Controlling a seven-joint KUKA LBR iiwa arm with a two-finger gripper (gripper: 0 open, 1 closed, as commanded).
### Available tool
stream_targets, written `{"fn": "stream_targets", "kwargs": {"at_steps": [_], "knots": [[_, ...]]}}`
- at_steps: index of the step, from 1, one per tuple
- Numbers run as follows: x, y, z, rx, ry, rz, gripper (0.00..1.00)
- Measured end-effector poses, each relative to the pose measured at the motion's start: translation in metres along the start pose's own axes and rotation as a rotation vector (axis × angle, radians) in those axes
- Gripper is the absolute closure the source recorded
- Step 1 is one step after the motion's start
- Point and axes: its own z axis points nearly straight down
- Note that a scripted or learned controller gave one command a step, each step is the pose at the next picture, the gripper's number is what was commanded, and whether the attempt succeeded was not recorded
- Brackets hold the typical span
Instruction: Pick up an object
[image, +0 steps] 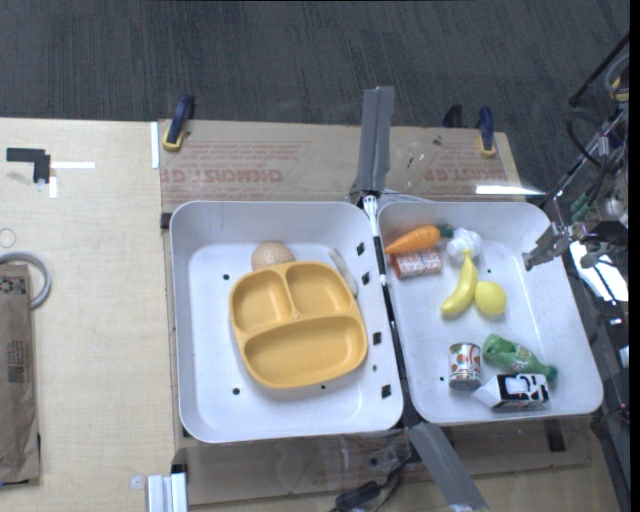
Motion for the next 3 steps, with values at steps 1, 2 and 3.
{"fn": "stream_targets", "kwargs": {"at_steps": [1, 2, 3], "knots": [[0.0, 0.01, -0.085, 0.0, -0.001, 0.193, 0.0], [0.006, -0.011, 0.072, 0.0, 0.0, 0.155, 0.0], [0.061, 0.018, 0.163, -0.001, 0.0, -0.055, 0.0]]}}
